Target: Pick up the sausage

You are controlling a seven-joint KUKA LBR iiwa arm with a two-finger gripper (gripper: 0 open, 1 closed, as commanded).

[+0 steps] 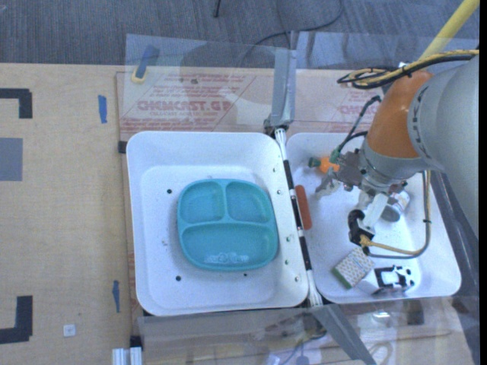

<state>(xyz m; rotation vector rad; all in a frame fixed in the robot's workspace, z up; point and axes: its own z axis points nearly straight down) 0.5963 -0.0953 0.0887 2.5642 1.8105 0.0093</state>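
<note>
Camera view: looks down at a slant on 2 shallow white bins set side by side, with the grey arm reaching in from the right.
Sausage (pixel 303 206): a reddish-brown stick lying flat in the right bin (pixel 335 230), lengthways along that bin's left wall and just beside it, under the divider between the 2 bins.
Why it lies so: probably it slid into the corner where floor meets wall. That leaves open floor on 1 long side only, so I judge a grasp across its width will be cramped on the wall side.
Gripper (pixel 338 179): low over the far part of the right bin, near the sausage's far end but apart from it, to its right.
Gripper state: the wrist hides it, so I cannot tell whether it is parted or closed. Nothing shows in its hold.
Nearest neighbour: a small orange-and-green toy (pixel 325 163) lies just beyond the gripper, close enough that I cannot tell whether they touch.
Other things in the right bin: a patterned packet (pixel 352 267) and a black-and-white object (pixel 393 278) near the front edge, well apart from the sausage.
Left bin (pixel 152 166): holds a teal divided plate (pixel 227 225) with 3 compartments, none of them holding anything.
Step in hand: by my reading, the approach. The pick is not yet made.
Next move calls for: shifting toward the wall and lining up across the sausage.
</note>
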